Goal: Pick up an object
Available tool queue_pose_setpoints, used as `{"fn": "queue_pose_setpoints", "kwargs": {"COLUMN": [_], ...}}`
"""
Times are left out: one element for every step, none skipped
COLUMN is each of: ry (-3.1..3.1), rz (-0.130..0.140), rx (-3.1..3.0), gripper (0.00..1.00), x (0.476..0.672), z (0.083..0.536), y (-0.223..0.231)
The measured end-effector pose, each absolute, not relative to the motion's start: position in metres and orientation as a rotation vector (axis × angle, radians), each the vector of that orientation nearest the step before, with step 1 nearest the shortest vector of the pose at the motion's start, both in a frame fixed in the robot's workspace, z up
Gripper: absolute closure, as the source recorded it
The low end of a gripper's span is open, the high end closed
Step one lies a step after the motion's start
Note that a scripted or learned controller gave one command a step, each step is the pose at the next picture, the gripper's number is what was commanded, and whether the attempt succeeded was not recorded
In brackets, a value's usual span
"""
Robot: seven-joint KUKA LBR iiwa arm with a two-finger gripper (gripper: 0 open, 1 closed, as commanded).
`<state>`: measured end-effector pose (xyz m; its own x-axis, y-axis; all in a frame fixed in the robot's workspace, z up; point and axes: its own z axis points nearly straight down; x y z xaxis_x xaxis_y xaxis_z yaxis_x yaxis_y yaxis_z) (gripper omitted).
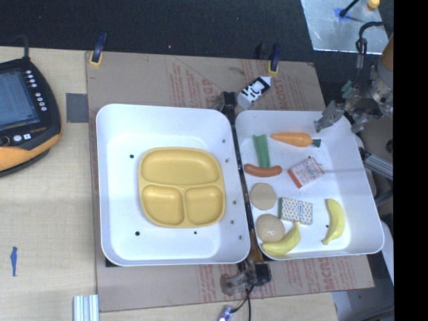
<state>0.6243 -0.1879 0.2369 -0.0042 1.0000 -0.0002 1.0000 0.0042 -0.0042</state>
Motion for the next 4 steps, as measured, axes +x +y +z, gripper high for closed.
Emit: {"fn": "queue_pose_setpoints", "kwargs": {"ry": [-2.226, -2.224, -2.225, -2.226], "rz": [0.007, 0.005, 0.007, 0.011], "rx": [-2.211, -2.213, -2.213, -2.211], "gripper": [0.0, 0.0, 0.0, 1.0], "x": [0.597, 0.656, 0.583, 0.583], "z": [0.149, 0.098, 0.091, 0.102], "y": [-0.151, -0.167, -0.152, -0.153]}}
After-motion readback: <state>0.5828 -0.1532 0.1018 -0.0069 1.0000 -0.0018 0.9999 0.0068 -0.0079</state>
